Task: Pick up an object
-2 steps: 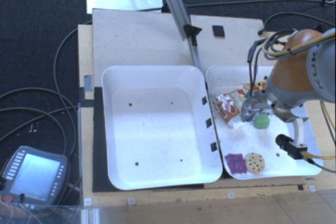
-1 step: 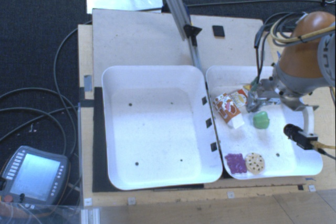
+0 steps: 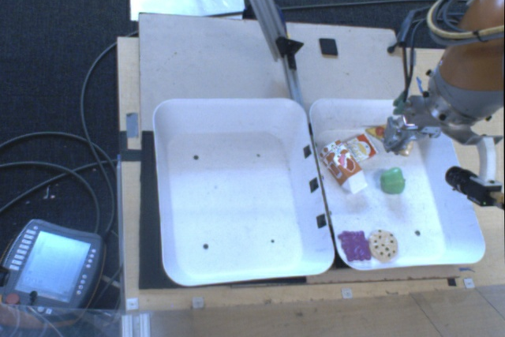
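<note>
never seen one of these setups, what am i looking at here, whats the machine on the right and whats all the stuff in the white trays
One camera looks down at a slant on a bench. The grey and orange machine on the right is a robot arm; its gripper hangs over the right tray. I cannot tell whether it grasps anything. That tray holds a red and white carton, a green ball, a purple piece, a cookie and a small orange item beside the gripper. The left tray sits next to it. The screened box at bottom left looks like the arm's handheld controller.
</note>
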